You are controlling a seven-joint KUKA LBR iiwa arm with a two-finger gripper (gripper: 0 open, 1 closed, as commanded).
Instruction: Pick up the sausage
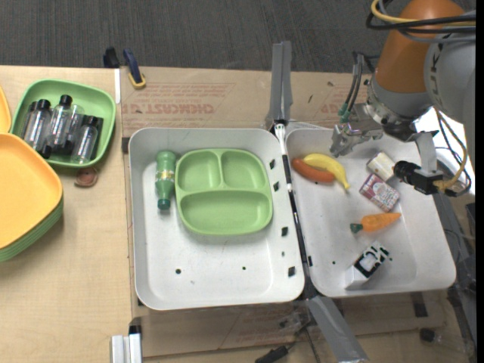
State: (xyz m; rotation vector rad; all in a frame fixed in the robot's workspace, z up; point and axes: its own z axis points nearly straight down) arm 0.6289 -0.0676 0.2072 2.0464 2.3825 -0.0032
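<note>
Within the right bin [423, 274], sausage [312, 171] lies against banana [330, 165]; gripper [346, 138] at its two o'clock, finger state indeterminable.

Two white bins [144, 225] sit side by side. One holds one green divided plate [224, 190] and one green bottle [164, 178]. The other holds one banana [331, 165], one sausage [311, 171] and one carrot [376, 222].

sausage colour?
Red-orange; the sausage lies beside the yellow banana in the right bin, camera view.
</note>
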